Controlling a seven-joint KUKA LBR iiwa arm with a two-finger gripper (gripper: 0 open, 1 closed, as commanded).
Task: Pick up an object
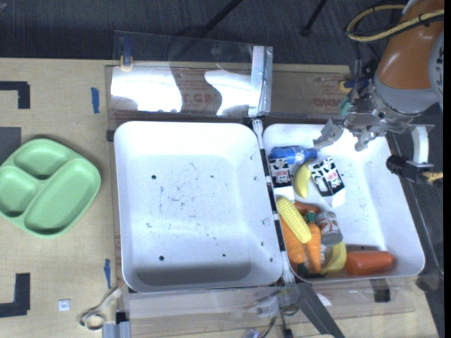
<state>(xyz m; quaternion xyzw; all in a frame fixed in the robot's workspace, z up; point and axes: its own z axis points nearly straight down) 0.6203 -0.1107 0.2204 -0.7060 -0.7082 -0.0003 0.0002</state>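
Pincer (348,135) hangs over the back part of the right bin (394,220), fingers (328,134) spread apart, nothing between them. One finger points toward the bin's back left, the other (365,139) sits nearer the middle. Grey wrist and orange band of the arm (410,51) enter from the upper right.

Right bin contents, all clustered along its left wall and front edge:
- blue bottle (292,153) lying flat at the back, just below and left of the pincer's left finger, apart from it
- black-and-white patterned carton (280,172) just in front of the bottle, against the left wall
- second black-and-white carton (328,177) a little to the right, tilted
- banana (302,180) between the two cartons
- corn cob (293,219) further forward, lying on a carrot (293,245)
- small can (328,228) beside the corn
- red sausage-shaped item (367,261) at the front edge, touching a second yellow piece (337,258)

Left bin (190,203): white floor with faint scuffs and small dark dots.

Worktop (56,90): green divided plate (46,186) well left of the bins. Clear plastic sheet (190,79) stands behind the left bin.
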